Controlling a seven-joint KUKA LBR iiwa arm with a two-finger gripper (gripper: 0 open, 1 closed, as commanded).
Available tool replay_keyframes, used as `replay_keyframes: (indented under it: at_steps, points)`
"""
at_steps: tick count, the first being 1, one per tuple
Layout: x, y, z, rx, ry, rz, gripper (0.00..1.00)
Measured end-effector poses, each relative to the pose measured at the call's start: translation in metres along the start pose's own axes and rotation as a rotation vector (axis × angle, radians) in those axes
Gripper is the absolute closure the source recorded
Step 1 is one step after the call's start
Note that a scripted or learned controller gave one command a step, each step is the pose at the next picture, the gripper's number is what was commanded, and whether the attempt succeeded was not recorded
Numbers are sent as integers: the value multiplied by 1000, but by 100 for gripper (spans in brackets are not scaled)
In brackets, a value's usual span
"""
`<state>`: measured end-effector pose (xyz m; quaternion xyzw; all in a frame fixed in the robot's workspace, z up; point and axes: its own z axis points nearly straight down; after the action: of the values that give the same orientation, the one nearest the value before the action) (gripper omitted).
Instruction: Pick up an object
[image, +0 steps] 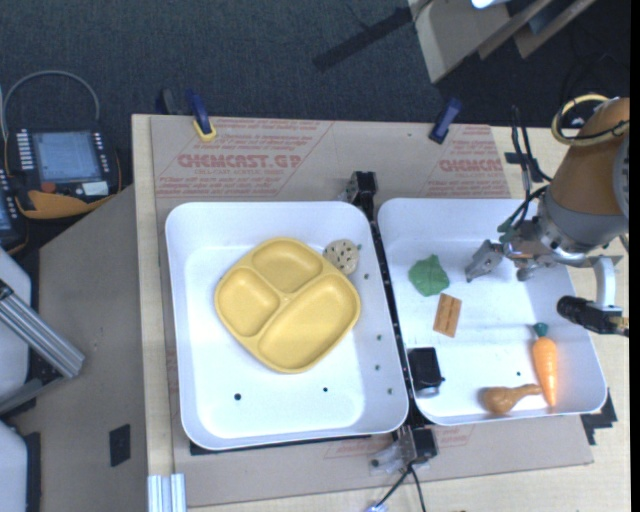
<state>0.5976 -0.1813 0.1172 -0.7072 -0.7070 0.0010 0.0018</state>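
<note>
My fingers hang low over the right bin, in its upper half, with my wrist and its orange band reaching in from the right. They look spread apart, and nothing sits between them, so I am carrying nothing.

The task leaves the choice of object to me, and the candidates all lie in this bin. The green leafy piece is the nearest, just to the left of my fingertips and apart from them. Below it lies a small orange-brown block, slightly tilted. A black block sits near the bin's lower-left corner, close against the wall, which I judge would crowd one finger. The carrot lies lengthwise near the right wall, and a tan drumstick-shaped toy rests just beside its lower end, so those two might get in each other's way in a grasp.

The left bin holds a yellow divided plate with a small cookie touching its upper-right rim; both are well away from me.

I judge the green piece the most sensible target: it is close, has free floor around it, and I would only need to shift left and drop. It looks soft and low, so a shallow descent could close on air.
</note>
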Motion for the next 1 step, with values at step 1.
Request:
replay_keyframes:
  at_steps: [1]
  points:
    - [0,0,33,-1,0,0,0]
